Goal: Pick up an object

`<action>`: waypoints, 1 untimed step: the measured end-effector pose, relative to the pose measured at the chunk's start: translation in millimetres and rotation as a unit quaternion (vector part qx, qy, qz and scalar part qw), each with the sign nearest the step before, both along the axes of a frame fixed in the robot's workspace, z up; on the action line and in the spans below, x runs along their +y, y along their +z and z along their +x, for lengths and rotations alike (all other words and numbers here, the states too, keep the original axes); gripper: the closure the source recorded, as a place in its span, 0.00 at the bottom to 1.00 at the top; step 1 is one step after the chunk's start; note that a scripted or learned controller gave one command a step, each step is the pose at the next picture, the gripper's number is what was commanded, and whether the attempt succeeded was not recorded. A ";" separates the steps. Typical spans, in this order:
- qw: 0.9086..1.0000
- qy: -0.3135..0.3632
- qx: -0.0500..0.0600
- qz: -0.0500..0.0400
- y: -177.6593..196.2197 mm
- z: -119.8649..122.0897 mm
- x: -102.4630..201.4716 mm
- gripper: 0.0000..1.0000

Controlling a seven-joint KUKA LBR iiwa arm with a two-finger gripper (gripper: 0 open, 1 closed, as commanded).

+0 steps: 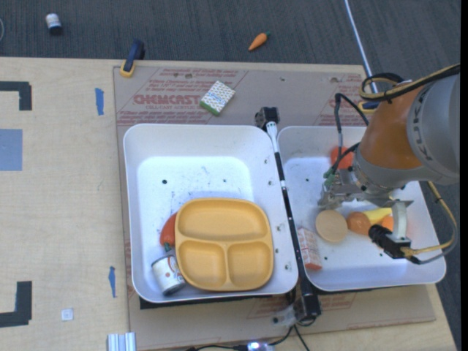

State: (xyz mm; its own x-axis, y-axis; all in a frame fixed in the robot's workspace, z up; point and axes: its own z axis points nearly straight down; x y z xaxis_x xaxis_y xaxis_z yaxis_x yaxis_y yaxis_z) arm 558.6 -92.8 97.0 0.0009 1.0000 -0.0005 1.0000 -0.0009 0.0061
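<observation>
My gripper (335, 194) hangs low in the right bin (365, 269), just above a tan round disc (331, 227). An orange ball (358, 222) and a yellow piece (379, 215) lie right of the disc, under the wrist. A red-orange item (336, 155) peeks out behind the gripper, partly hidden by the arm. A small wrapped packet (308, 248) leans on the bin's left wall. The left bin (146, 152) holds a yellow divided plate (223, 241), a small can (167, 273) and a red item (169, 229) tucked under the plate.
A green-and-white block (218, 97) and a black clamp (267, 115) lie on the cardboard behind the bins. On the dark floor beyond are a toy carrot (257, 41), a blue clip (132, 55) and a small cylinder (53, 23). Cables trail from the wrist.
</observation>
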 end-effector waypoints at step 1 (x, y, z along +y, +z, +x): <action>1.000 0.000 0.000 0.000 -0.1 -0.1 0.0 0.00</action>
